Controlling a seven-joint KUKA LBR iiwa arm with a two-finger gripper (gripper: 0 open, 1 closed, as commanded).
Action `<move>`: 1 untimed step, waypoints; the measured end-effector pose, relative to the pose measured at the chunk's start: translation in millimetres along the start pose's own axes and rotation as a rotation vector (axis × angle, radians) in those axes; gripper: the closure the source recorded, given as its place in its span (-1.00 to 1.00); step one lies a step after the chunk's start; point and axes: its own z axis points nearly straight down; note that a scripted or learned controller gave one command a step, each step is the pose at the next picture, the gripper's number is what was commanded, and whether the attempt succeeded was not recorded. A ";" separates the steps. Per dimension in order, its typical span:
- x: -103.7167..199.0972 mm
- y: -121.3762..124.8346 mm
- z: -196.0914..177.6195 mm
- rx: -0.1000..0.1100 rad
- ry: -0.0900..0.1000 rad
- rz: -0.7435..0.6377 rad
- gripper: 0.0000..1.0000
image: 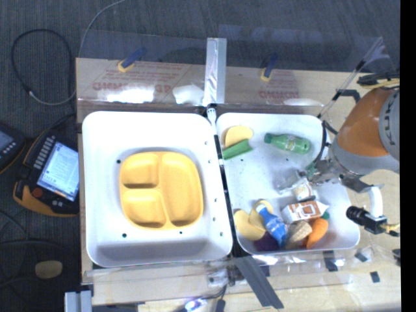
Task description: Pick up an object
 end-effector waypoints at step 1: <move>-3.1 1.6 -9.0 -0.007 -0.009 0.002 1.00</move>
